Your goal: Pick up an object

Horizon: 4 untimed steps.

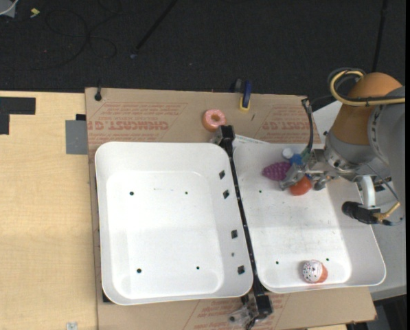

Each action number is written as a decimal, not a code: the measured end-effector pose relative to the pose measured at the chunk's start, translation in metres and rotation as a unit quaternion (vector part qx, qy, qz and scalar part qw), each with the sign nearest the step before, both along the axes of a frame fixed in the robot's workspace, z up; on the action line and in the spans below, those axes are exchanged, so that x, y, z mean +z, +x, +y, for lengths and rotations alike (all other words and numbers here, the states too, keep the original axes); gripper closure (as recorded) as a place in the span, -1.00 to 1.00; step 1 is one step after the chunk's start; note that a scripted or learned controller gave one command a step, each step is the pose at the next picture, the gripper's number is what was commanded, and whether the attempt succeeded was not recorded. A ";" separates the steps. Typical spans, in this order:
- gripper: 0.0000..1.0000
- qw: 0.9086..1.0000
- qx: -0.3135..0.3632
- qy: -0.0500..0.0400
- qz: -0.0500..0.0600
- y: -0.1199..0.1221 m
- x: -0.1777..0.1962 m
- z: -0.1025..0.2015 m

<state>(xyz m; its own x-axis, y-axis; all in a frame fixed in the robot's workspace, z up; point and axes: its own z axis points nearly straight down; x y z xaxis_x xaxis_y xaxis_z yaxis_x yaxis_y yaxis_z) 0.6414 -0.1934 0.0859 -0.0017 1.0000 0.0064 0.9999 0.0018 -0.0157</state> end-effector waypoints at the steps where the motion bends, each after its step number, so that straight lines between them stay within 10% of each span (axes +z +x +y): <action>1: 1.00 1.000 0.001 -0.002 -0.002 0.001 0.011 0.000; 3: 1.00 1.000 0.001 -0.004 -0.014 -0.003 0.221 0.029; 4: 1.00 1.000 -0.001 -0.001 -0.001 -0.074 0.144 0.076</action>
<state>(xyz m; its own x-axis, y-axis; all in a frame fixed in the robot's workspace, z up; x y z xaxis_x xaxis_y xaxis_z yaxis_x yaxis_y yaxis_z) 0.5675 -0.1177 0.2296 0.0005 1.0000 0.0047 0.9999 -0.0005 -0.0141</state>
